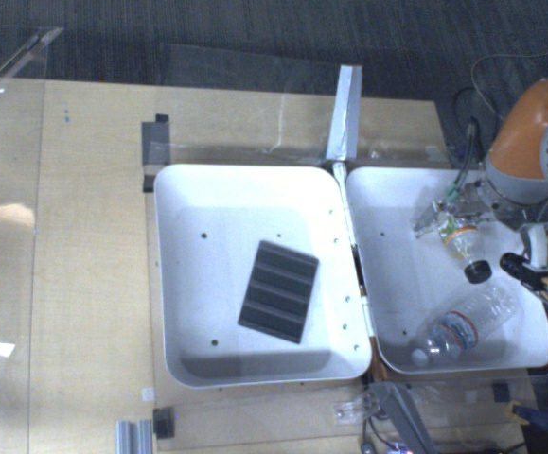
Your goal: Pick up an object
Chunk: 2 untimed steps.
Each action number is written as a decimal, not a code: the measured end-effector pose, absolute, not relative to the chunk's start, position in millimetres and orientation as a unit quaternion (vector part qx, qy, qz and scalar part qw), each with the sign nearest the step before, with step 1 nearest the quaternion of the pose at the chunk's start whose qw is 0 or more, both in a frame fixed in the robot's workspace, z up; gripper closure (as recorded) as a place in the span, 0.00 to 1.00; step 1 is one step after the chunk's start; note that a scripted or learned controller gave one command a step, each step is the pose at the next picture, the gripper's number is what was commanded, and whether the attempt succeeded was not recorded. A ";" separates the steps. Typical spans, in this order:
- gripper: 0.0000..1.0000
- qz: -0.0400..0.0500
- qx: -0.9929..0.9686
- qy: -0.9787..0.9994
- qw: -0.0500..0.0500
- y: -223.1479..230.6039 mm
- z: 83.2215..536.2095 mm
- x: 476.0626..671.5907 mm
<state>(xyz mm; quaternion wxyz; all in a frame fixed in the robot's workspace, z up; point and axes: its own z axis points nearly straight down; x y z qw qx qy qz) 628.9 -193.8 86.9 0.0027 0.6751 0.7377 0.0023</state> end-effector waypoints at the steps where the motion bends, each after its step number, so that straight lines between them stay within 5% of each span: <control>1: 1.00 0.002 0.745 0.668 0.001 -146.5 94.4 594.7; 2: 1.00 0.002 0.667 0.745 0.003 -170.2 145.9 584.0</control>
